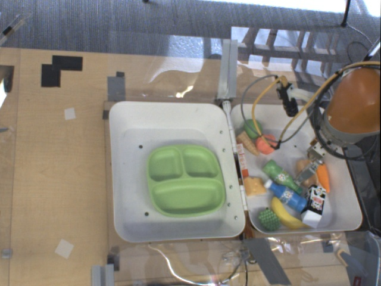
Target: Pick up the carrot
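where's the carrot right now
The carrot lies in the right bin, near its right wall, just right of the gripper and above the milk carton.

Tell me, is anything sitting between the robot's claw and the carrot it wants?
Nothing visible does. The gripper is low in the right bin, right beside the carrot, which lies by the bin's right wall. The milk carton and blue bottle crowd close below, but not between them.
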Motion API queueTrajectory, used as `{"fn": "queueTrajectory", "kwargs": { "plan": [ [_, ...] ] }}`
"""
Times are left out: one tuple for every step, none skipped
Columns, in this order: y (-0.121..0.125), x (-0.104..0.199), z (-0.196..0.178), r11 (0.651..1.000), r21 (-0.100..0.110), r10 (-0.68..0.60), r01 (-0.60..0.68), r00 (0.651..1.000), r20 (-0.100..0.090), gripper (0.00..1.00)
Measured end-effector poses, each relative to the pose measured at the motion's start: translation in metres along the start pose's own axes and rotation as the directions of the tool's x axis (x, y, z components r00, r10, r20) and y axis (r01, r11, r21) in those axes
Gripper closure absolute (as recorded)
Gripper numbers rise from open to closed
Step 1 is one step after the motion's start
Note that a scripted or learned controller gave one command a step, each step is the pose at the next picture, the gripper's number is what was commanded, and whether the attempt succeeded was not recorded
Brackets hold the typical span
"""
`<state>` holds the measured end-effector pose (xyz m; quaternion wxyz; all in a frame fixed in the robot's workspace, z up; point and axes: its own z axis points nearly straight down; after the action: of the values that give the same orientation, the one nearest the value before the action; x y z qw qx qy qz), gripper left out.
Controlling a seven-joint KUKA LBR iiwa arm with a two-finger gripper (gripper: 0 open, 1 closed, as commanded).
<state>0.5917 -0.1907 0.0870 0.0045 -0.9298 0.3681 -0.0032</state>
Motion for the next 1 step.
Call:
{"fn": "queueTrajectory", "kwargs": {
  "plan": [
    [-0.0027,0.0013,-0.0120,1.000,0.005,0.002,-0.002,1.000,-0.005,1.00]
  ]
}}
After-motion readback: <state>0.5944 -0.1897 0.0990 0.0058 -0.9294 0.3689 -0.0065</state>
